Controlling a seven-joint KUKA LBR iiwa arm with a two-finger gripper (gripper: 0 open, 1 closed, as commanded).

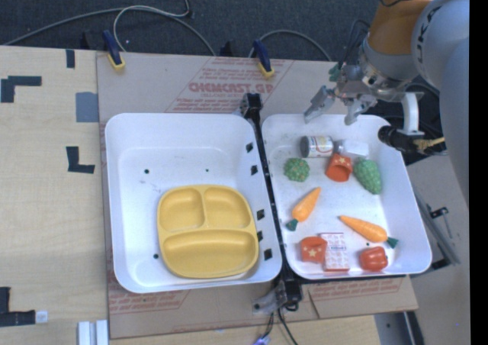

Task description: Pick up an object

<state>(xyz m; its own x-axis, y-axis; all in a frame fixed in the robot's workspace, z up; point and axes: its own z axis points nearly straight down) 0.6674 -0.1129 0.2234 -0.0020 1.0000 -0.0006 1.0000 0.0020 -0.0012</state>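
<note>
Directly below the gripper [333,111], whose fingers hang spread and empty, the small can [316,145] lies sideways: probably light, rigid, slick, best pinched across its round body.

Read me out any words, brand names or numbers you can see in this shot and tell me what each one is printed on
"CHEMCAST GP" in red, on the cardboard sheet beneath the bins; the smaller red print around it is too blurred to read.
"KU", cut off by the edge, on the grey arm.
The small can and the red-and-white packet in the right bin carry labels too small to read.
</note>
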